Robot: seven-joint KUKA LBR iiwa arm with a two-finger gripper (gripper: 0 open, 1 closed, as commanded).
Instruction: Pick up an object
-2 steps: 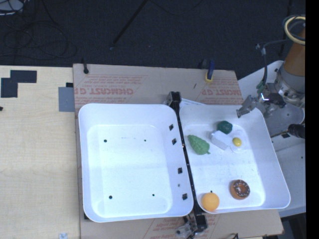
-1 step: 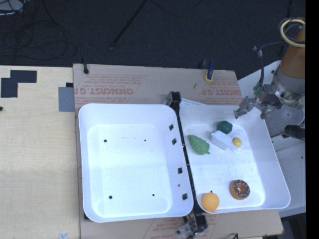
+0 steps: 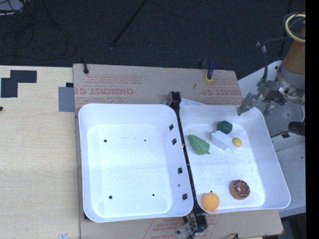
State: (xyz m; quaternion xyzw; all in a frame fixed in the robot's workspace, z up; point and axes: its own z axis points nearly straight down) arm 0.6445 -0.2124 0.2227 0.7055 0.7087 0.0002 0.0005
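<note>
Nothing is chosen for me, so I weigh what lies in the right bin [image 3: 269, 148]. Nearest my gripper [image 3: 261, 101], just below and to its left in the view, sits a dark green rounded piece [image 3: 225, 127], touching or nearly touching a white block [image 3: 220, 141] with a small yellow ball [image 3: 237, 142] just beside it. Further left lies a light green leafy toy [image 3: 199, 145]. Well below me, near the bin's front edge, are a chocolate doughnut [image 3: 239, 189] and an orange ball [image 3: 210, 201], a little apart from each other.

I judge all of these to be light toy pieces, probably plastic or foam, none fragile. The balls look smooth and apt to roll out of a pinch. The doughnut seems the safest: flat, stable, standing free, to be taken across its ring. The dark green piece is closer, but its crowded neighbours could catch a finger.

My gripper hangs at the bin's far right corner, over the rim, touching nothing that I can make out and holding nothing. Its dark parts blur together, so I cannot tell how they are set.
</note>
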